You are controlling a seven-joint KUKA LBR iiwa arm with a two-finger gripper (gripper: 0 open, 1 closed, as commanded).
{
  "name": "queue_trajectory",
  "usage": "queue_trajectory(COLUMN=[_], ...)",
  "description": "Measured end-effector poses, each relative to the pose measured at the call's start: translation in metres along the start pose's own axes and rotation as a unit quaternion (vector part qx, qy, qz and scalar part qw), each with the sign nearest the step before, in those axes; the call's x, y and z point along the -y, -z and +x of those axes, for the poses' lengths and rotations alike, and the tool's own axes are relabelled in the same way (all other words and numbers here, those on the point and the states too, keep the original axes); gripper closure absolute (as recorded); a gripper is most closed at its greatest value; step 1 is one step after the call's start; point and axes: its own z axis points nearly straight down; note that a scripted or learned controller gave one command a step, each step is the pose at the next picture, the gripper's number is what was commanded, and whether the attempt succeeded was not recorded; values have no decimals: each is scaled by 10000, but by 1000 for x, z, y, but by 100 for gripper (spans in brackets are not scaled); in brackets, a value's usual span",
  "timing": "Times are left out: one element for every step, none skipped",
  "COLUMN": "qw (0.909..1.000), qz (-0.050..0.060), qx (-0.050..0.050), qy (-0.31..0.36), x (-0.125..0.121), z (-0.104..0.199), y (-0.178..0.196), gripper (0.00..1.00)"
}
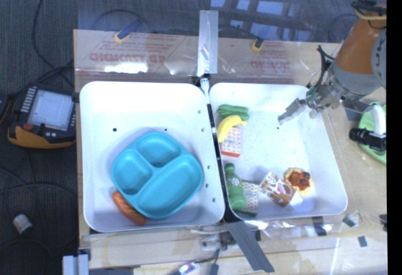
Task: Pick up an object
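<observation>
1. Objects for picking: we count six in the right bin (326,154).
2. One green vegetable (232,110) and one yellow banana (230,123), touching, at the far left of that bin.
3. One printed carton (231,140), white with red, just near of the banana.
4. One green bottle (239,195) at the near left wall.
5. One patterned box (277,189) and one pizza slice (298,179), side by side, near right.
6. Left bin (100,110): one blue divided plate (157,173); one orange sausage (127,206) tucked under its near left edge.
7. One gripper (289,113) over the right bin's far part, holding nothing; we cannot tell its finger state.
</observation>
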Motion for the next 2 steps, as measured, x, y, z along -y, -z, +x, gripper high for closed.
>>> queue_trajectory(qw=[9978, 9779], qz=[12, 8], qx=[-28, -11], qy=[-669, -2093], x=[75, 82], z=[9, 8], y=[-25, 56], gripper=[0, 0])
